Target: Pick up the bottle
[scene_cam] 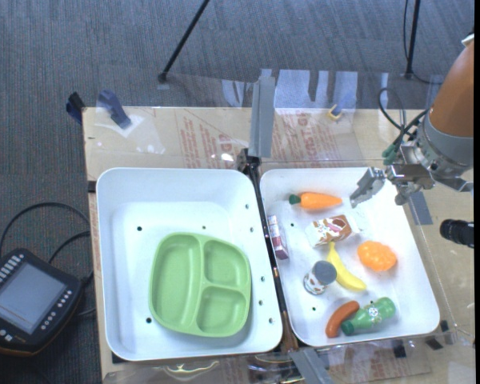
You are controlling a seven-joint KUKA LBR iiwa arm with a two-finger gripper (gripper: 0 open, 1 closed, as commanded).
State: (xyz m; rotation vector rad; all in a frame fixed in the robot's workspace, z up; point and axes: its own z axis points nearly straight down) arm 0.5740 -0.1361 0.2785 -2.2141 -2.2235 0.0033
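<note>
Two white bins sit side by side on the table. The green bottle (370, 315) lies on its side at the right bin's (422, 262) near corner, touching an orange sausage-shaped toy (340, 318). The claw (384, 184) hovers above that bin's far right edge, fingers apart, gripping nothing.

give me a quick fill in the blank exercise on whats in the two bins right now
1. The green bottle lies in the ____ bin of the two as the camera sees them.
2. The divided plate in the other bin has ____ compartments.
3. The yellow fruit beside the small can is a ____.
4. The gripper hangs over the bin's far edge, near the ____, a vegetable with a green top.

Missing words: right; three; banana; carrot
</note>
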